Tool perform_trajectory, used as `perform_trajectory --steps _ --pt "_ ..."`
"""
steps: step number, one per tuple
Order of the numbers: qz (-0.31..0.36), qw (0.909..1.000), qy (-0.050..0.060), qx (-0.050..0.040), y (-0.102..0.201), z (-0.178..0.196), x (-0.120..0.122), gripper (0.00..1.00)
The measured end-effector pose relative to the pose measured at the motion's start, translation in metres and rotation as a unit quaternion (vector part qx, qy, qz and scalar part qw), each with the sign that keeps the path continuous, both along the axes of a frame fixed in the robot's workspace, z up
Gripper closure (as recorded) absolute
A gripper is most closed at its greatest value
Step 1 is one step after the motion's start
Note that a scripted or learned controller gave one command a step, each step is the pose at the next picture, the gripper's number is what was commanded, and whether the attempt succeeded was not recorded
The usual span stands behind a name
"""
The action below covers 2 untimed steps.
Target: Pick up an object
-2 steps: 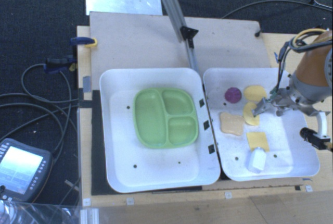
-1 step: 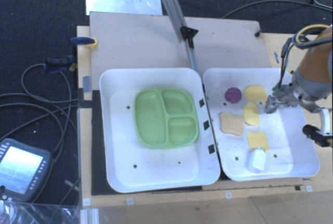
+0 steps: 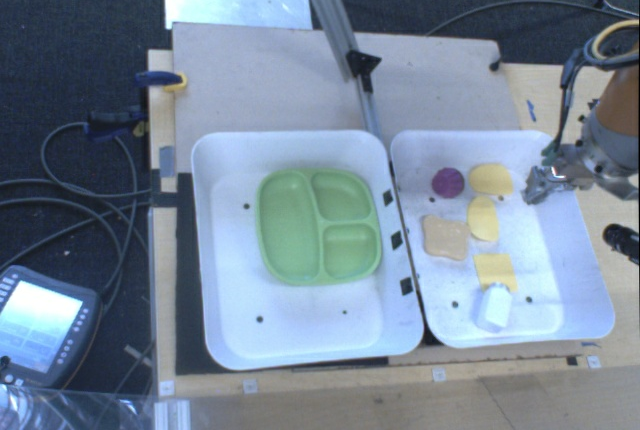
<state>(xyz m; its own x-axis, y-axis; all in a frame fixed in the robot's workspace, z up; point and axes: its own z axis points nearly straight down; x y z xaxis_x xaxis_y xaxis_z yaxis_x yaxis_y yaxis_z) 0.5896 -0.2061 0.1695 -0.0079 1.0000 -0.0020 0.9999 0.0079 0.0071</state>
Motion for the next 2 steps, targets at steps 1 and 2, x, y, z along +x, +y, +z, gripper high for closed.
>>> perform_trajectory --steps 1,2 --pt "0.0 1.0 0.0 -0.0004 0.0 0.055 0.002 1.0" --pt "0.002 1.0 0.002 0.0015 0.047 0.066 0.013 1.0"
